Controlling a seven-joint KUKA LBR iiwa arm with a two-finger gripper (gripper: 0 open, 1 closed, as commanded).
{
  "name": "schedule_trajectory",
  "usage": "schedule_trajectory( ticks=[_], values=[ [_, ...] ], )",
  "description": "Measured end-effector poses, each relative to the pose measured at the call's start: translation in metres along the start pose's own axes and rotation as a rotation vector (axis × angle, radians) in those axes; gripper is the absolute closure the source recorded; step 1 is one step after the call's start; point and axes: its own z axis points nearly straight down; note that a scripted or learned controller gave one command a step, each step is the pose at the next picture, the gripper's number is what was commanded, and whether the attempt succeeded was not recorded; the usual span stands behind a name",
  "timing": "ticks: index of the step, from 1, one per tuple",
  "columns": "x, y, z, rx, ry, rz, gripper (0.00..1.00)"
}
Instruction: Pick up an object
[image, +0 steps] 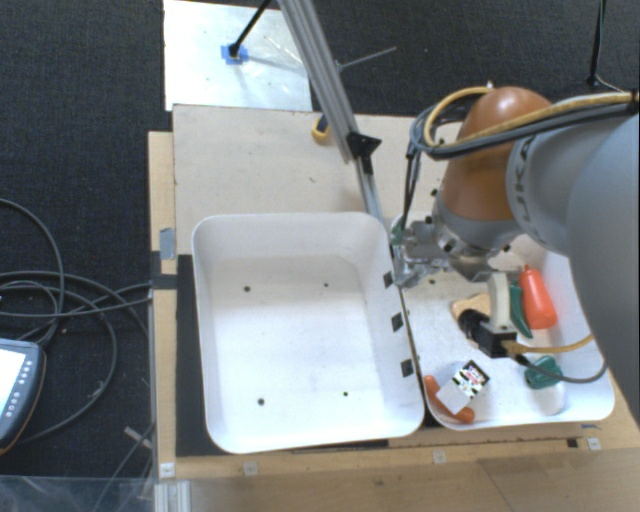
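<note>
Whether the gripper is open or closed cannot be told: it shows as a knot of metal with small green parts, low over the shared edge of the two bins, at the far corner of the right one, and nothing can be seen held in it.

The grey arm with its orange band reaches in from the right and covers the far part of the right bin. The left bin is white, with a few small dark dots on its floor and black marks along the rim it shares with its neighbour.

All the loose objects lie in the right bin, none touching the gripper. An orange tapered piece lies near the arm, with a green piece just beside it and a tan piece on the gripper's side of that. Nearer the front rim sits a dark green object, and a white cylinder just beside it. A small box bears a black-and-white pattern with a touch of red; any writing on it is too small to read. A small orange piece lies beside the box, at the front rim.
</note>
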Motion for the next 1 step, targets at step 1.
schedule_trajectory(
  ticks=[1],
  values=[
    [0.0379, 0.0199, -0.0108, -0.002, 0.000, 0.001, 1.00]
  ],
)
